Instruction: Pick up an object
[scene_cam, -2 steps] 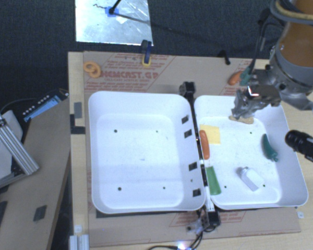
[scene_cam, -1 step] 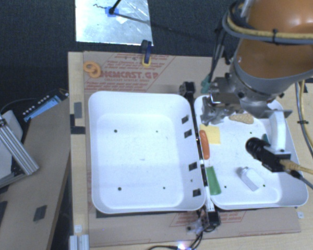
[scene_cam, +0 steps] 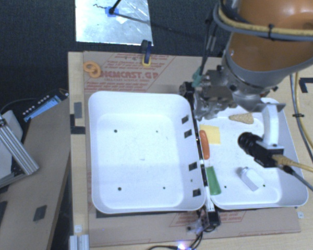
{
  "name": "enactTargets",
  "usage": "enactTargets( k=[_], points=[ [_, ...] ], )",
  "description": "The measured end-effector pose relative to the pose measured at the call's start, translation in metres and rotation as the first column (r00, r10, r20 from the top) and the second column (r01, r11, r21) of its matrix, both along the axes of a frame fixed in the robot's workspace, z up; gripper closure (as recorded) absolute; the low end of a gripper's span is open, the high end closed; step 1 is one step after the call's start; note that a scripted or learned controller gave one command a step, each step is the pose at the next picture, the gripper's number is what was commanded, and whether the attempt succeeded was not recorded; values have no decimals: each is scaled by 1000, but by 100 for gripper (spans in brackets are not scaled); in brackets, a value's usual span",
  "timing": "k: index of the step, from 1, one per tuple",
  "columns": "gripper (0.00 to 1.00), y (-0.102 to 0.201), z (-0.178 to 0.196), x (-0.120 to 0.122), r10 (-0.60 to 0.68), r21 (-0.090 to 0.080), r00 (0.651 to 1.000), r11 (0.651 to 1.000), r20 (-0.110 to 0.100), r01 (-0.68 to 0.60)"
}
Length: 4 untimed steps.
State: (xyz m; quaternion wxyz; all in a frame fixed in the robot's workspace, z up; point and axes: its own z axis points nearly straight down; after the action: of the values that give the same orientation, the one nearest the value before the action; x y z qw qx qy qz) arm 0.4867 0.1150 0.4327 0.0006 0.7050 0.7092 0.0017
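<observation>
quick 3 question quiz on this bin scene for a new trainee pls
1. True or false: the orange stick and the green stick both lie in the right-hand bin.
2. Which thing lies nearest the gripper? A yellow square, B green stick, C white block.
3. Fill in: the tan wedge lies toward the bin's ___ edge (near or far from the camera).

Key: 1 true; 2 A; 3 far.
</observation>
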Motion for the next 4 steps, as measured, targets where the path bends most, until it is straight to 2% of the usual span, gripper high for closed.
enactTargets(
  k=[2, 4],
  points=[
    [100, 41, 49, 0, 0, 0, 1000, 1000, 0, 0],
    [100, 72, 60, 0, -1, 0, 1000, 1000, 0, 1]
  ],
)
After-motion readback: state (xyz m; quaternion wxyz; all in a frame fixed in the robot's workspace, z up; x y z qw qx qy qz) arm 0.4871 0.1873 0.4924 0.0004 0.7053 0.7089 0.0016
